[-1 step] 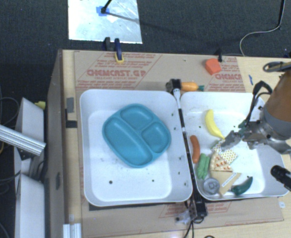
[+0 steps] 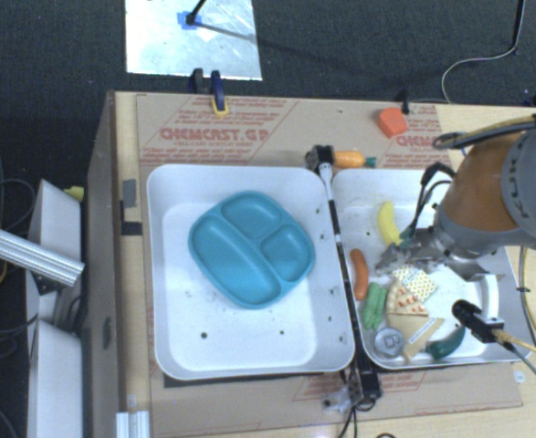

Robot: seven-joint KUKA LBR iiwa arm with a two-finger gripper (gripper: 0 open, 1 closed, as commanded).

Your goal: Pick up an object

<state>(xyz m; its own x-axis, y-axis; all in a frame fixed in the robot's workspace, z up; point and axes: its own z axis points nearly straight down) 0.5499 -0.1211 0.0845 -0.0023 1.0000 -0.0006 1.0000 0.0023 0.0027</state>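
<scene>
Gripper (image 2: 403,255): we cannot tell its state; it hangs low over the right bin (image 2: 496,354), near banana (image 2: 388,221) and sausage (image 2: 360,273), presumably choosing a target.

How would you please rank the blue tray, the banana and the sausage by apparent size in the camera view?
1. Blue tray, by far the largest.
2. Banana and sausage look about alike; I would not rank them.

Bright even light, glare on bins, perhaps slightly soft
</scene>
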